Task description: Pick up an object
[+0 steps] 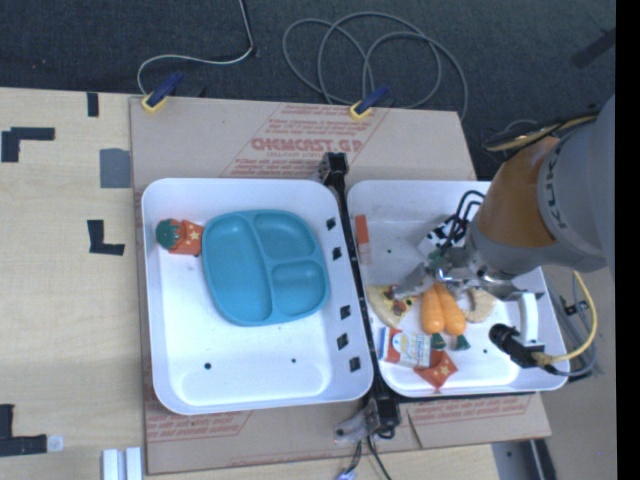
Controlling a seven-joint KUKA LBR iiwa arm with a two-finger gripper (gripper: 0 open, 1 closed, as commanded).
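- Nearest the camera, at the lower edge of the right bin, a red-and-white packet and a small red wrapper lie just beside each other, at about 7 o'clock from the gripper.
- Just above them sits the orange toy carrot, two rounded lobes side by side, resting against a pale flat piece at its 9 o'clock.
- The gripper hangs directly at the carrot's 12 o'clock, low in the bin. Whether its fingers are spread or closed cannot be told, since the wrist and cabling cover them; nothing is visibly held.
- The carrot looks like the likeliest thing to pick, and it lies on the bin floor.
- Risk: the carrot is rounded and smooth, so off-centre fingers could squeeze it sideways into the packets.
- Risk: the clutter is tight, so a finger could land on the pale piece or a wrapper and block the close.
- Farther off, at 9 o'clock, the left bin holds a blue divided plate and a toy strawberry touching the plate's left rim.
- Beyond both bins, cables loop on the dark floor at 12 o'clock.
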